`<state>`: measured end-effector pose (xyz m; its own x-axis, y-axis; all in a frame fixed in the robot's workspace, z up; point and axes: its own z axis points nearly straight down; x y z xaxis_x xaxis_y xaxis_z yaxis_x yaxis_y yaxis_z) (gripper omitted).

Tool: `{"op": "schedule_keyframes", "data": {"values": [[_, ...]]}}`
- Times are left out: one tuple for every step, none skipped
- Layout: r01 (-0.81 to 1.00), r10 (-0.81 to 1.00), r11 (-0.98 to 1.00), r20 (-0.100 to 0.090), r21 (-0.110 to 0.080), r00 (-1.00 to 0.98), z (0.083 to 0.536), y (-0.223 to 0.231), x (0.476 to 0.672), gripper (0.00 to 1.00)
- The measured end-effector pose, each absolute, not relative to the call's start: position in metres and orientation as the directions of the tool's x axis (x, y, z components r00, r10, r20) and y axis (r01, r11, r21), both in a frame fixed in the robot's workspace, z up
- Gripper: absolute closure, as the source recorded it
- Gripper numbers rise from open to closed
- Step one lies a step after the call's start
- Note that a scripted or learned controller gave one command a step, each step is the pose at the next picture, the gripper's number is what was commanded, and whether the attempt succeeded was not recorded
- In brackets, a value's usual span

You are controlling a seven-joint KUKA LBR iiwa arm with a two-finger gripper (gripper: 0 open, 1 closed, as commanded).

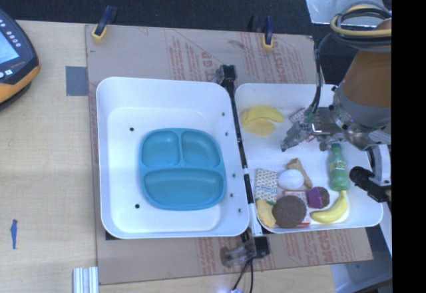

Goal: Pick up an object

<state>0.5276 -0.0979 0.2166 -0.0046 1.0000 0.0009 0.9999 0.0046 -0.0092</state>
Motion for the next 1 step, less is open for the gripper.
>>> {"op": "schedule_keyframes", "data": {"values": [[1.000, 1.000, 0.005, 0.000, -0.011, -0.005, 0.0833, -0.0970, 0.5524, 0.00]]}}
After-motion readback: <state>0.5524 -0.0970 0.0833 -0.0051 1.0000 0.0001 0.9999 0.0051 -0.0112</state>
